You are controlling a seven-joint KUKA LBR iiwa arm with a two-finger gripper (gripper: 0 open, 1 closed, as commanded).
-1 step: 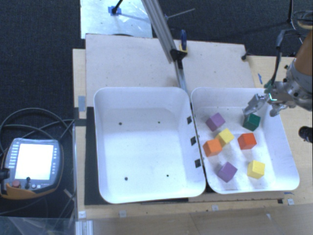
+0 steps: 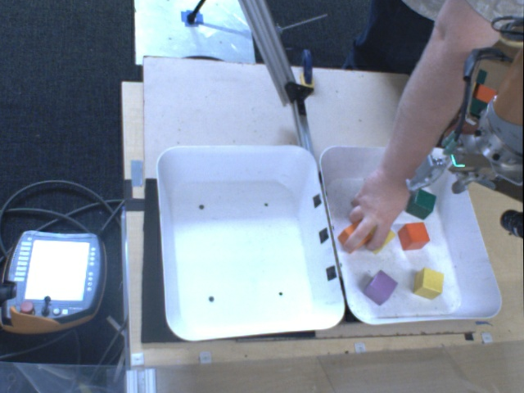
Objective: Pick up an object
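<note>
Tool (image 2: 449,164): seen at the right edge, above the right bin; whether it is spread or pressed together cannot be told.
Right bin (image 2: 483,301): five cubes are held.
Green cube (image 2: 422,204): located just below the tool, near the far wall.
Orange cube (image 2: 413,236): placed just below the green cube.
Yellow cube (image 2: 428,282): placed near the front.
Purple cube (image 2: 381,287): placed left of the yellow cube.
Hand (image 2: 377,215): a person's, laid over a second orange cube (image 2: 350,237).
Left bin (image 2: 246,244): set beside the right bin on the tabletop (image 2: 221,105).
Pendant (image 2: 51,281): placed at the far left.
</note>
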